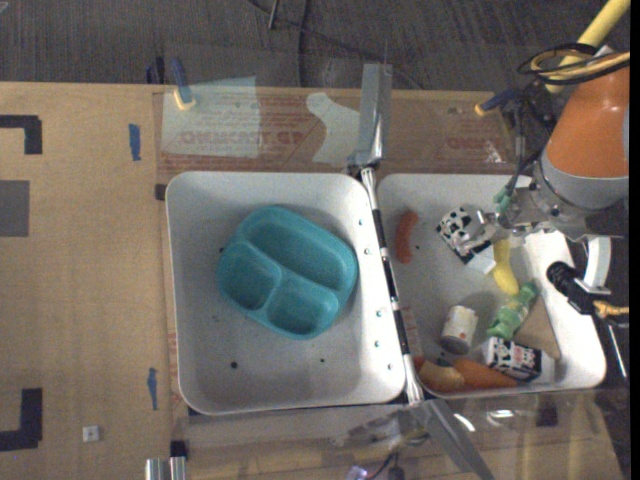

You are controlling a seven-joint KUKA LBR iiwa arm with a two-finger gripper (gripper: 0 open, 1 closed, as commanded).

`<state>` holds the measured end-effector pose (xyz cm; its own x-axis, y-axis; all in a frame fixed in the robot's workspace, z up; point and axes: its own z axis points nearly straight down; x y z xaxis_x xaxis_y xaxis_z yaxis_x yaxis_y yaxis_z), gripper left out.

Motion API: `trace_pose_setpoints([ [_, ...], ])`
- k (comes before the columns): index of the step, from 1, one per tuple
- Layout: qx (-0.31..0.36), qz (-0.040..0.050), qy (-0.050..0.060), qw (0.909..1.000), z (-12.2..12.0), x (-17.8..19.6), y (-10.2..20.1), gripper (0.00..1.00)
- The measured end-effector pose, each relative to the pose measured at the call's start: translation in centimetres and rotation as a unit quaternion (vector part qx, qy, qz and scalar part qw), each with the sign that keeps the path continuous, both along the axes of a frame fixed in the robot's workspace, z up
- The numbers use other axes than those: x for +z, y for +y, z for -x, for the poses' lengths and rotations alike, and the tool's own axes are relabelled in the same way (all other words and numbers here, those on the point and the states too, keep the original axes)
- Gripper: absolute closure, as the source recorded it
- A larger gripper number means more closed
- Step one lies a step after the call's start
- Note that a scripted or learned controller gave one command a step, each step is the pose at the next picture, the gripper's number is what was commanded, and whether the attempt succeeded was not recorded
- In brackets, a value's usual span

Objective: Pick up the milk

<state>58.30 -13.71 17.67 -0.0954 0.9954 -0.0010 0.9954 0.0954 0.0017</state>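
Two white bins share the bench; in the right bin (590, 368), the gripper (489, 230) meets the cow-patterned milk (460, 231) on its left, long axis slanting. Whether its grip is closed on the carton cannot be told.

**Robot lab bench**

Looks like a robotics test lab, not a home. Plywood bench (80, 298) marked with black tape corners and blue tape scraps; two white bins (190, 368) bolted side by side; grey-and-orange arm (590, 138) trailing cables (560, 60) at the right edge; toy food heaped in the right bin; dark carpet beyond the far edge
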Motion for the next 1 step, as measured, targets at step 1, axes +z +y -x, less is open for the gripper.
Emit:
trace_pose_setpoints([
  [1,0.132,0.0007,-0.001,0.9912,-0.87,11.37,-3.51,0.0],
])
